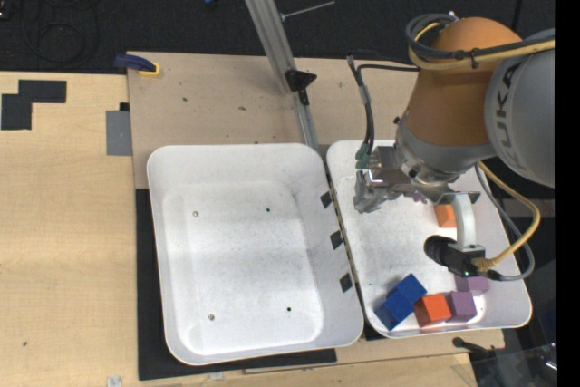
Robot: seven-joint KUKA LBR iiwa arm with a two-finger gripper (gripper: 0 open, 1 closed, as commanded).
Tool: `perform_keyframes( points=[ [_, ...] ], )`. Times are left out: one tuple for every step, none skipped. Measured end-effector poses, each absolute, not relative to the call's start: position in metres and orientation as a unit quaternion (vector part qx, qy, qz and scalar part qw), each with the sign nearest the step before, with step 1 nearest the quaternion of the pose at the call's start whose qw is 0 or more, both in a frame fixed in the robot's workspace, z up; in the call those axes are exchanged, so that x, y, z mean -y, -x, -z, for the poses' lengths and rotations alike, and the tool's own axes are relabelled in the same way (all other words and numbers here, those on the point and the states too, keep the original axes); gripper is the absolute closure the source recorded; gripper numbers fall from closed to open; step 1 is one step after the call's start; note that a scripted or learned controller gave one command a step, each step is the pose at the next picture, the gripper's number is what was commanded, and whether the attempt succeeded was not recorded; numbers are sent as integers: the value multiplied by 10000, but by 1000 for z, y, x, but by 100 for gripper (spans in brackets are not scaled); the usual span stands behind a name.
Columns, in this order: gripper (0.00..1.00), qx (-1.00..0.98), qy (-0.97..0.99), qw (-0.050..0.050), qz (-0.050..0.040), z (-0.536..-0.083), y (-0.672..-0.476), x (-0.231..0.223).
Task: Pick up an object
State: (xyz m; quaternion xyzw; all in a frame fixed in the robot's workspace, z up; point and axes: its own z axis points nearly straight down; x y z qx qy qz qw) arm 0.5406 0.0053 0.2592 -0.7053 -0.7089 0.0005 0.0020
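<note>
Camera view: the grey metal claw (370, 195) hangs low in the right shallow white plastic bin (362, 249), just beside the rim it shares with the left shallow white plastic bin (236, 249); whether it is released or clenched cannot be told. Open bin floor lies below the claw. Toward the lower right corner sit a blue foam block (401, 301), an orange cube (434, 309) and a purple cube (464, 304), close together. A small orange block (445, 216) lies right of the claw, near a black-and-white fitting (453, 251). A slanted aluminium rail (272, 41) rises above the light wooden desk (63, 222).

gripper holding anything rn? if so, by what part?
Nothing visibly held. The gripper hangs over the right bin near its upper left, nothing seen in it. The blue block, orange block and purple block lie at the bin's near edge.
</note>
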Motion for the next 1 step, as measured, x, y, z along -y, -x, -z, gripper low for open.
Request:
perform_keyframes(
  points=[
    [100,7089,7054,26,-12,-251,-535,-62]
  ],
)
